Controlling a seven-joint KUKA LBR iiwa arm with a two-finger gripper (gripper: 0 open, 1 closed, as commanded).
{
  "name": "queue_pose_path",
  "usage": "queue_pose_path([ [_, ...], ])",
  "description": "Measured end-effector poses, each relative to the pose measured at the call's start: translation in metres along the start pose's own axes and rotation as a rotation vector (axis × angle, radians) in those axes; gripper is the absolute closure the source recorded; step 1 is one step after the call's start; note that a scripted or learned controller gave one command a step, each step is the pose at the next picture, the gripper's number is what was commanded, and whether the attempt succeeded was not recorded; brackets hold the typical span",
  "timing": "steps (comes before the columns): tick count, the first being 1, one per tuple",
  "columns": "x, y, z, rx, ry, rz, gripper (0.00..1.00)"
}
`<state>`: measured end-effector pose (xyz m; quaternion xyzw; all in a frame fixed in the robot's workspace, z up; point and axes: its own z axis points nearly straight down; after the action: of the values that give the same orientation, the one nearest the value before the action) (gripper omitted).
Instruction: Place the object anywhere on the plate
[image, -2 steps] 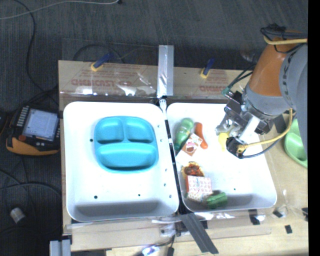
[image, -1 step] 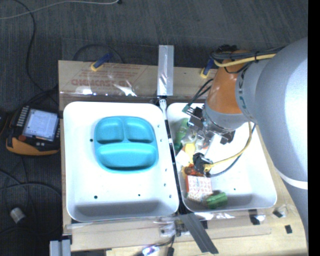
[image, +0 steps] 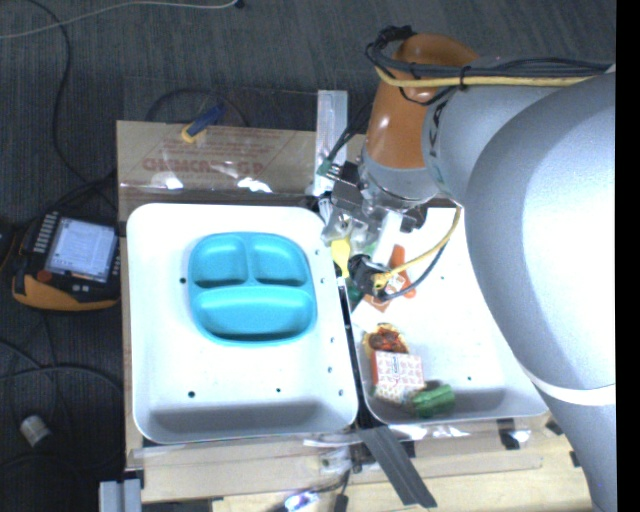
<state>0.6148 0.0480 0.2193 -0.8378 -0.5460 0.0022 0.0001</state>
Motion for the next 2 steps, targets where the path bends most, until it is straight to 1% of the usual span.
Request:
queue_pose_path([
  [1, 0.042, 0.006, -0.041, -0.002, -0.001, 0.030, 1.00],
  [2, 0.047, -0.087, 0.033, 0.004, 0.001, -0.031, 1.00],
])
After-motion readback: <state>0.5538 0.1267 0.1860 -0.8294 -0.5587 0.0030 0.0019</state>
